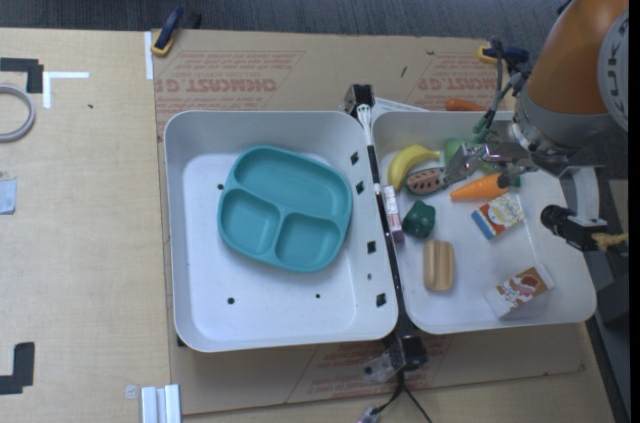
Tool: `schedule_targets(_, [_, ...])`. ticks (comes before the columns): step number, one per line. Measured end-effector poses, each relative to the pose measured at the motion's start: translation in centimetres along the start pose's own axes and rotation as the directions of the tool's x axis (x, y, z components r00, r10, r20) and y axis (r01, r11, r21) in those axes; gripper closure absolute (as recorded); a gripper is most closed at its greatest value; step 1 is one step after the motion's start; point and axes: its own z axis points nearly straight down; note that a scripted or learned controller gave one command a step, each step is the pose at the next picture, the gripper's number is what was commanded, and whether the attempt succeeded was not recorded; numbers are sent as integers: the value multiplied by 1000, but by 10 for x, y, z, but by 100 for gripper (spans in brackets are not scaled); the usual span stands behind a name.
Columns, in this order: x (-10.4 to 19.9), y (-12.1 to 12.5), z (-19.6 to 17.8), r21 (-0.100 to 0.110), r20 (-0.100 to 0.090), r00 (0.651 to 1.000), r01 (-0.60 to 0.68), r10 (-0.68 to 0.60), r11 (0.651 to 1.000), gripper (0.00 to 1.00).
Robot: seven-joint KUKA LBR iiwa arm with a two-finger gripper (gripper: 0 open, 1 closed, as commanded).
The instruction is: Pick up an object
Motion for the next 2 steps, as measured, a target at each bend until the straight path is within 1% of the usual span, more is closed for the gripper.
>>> schedule_targets(1, [-27, 18, 111, 1, -1, 1000, -5, 5, 1000, 0])
schedule_targets(2, [-87, -22, 111, 1, -1, 1000, -4, 4, 1000, 0])
